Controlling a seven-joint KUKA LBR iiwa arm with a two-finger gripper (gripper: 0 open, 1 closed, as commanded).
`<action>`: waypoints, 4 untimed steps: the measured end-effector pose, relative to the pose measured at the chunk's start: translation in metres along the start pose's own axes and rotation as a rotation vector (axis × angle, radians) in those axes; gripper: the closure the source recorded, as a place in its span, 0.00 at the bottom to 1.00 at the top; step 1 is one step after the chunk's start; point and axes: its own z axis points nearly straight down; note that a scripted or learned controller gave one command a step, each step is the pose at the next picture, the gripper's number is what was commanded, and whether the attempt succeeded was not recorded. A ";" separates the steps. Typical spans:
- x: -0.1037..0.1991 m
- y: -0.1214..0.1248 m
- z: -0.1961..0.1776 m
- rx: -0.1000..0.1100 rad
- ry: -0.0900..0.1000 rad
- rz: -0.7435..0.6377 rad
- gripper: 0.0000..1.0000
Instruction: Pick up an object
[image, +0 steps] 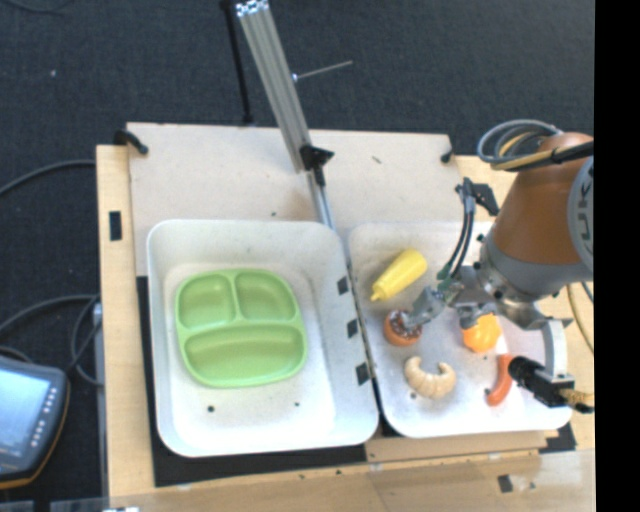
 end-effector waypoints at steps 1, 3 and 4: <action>-0.080 -0.016 0.028 0.003 -0.003 0.004 0.00; 0.105 -0.025 -0.107 -0.006 0.005 -0.015 0.00; 0.010 -0.027 -0.082 0.001 -0.002 0.004 0.00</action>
